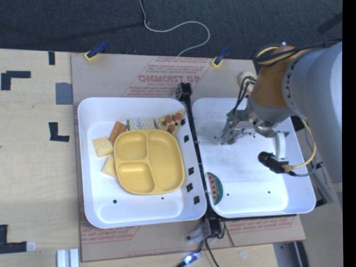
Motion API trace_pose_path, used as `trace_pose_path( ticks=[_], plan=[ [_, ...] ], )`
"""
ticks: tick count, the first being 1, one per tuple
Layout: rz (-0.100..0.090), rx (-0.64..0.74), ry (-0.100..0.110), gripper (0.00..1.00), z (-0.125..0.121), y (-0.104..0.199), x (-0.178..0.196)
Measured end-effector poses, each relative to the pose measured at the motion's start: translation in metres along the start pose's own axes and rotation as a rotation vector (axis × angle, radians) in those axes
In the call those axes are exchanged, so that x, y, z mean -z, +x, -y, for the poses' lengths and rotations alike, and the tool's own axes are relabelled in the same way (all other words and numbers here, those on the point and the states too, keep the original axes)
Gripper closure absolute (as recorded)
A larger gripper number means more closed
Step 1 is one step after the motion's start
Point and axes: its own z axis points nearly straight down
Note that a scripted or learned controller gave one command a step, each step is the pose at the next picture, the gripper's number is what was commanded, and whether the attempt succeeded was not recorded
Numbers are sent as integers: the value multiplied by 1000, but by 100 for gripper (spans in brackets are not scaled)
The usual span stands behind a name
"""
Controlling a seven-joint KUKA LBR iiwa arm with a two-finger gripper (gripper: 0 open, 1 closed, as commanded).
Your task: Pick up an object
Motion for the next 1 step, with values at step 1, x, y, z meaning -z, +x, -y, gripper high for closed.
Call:
trace_pose_path(
  ticks=[1],
  plan=[
    [0,-3,-6,100,0,-7,45]
  ],
)
